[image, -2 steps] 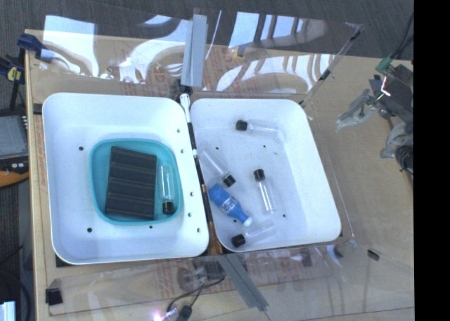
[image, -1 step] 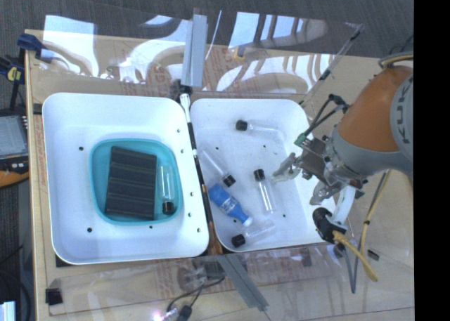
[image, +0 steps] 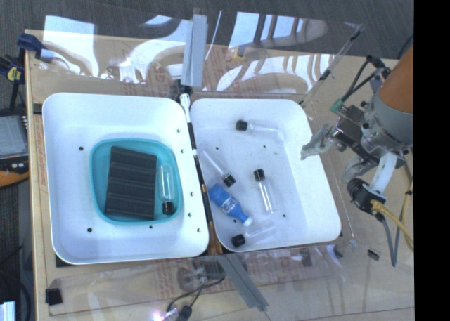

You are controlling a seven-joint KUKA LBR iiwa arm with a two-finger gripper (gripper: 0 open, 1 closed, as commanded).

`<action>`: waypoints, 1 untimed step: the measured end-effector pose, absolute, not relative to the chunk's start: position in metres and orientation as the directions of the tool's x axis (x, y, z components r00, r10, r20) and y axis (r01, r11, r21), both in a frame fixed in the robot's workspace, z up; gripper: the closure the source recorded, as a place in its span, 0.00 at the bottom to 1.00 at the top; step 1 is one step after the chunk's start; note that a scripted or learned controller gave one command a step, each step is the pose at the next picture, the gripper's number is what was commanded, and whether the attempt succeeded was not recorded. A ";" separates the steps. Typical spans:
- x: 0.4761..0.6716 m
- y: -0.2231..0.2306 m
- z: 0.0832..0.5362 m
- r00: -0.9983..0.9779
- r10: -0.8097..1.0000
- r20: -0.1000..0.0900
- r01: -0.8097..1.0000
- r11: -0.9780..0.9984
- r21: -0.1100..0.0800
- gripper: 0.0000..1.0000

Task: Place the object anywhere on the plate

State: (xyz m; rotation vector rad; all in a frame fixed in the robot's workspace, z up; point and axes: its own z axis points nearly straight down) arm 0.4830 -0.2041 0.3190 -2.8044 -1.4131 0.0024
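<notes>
The bench (image: 105,288) carries 2 white bins side by side. The left bin (image: 63,172) holds a teal plate (image: 98,161). On the plate lie a dark ribbed block (image: 131,182) and, just beside its right edge, a clear vial w/ a black cap (image: 167,190); the vial's cap end points toward the near side.

The right bin (image: 309,200) holds several more clear vials: 1 near the top (image: 254,128), 1 upright-lying in the middle (image: 263,190), 1 slanted at left (image: 213,168), 1 at the bottom (image: 249,234). A small bottle w/ a blue label (image: 228,204) lies tilted btw them.

The tool (image: 314,145) hangs at the right bin's right rim, above the rim, apart from all vials. Can't tell whether it's spread or pressed together; nothing shows in its grip.
</notes>
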 end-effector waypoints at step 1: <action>0.496 -0.202 0.443 0.530 0.848 0.000 0.848 -0.530 0.000 0.00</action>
